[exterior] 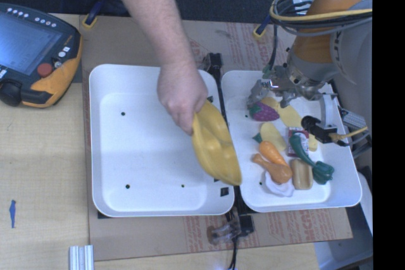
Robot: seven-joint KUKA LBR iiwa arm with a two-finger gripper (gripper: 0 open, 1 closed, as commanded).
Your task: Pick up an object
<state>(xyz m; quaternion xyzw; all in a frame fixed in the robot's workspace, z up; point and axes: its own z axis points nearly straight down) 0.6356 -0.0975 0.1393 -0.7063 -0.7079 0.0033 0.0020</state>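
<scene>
Pincer (pixel 273 86): finger state indeterminate; poised over the right bin (pixel 345 196), apparently targeting the purple toy (pixel 264 112) for pickup.

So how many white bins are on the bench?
2. The left bin sits under a person's hand holding a yellow cloth. The right bin beside it holds the toy food.
</scene>
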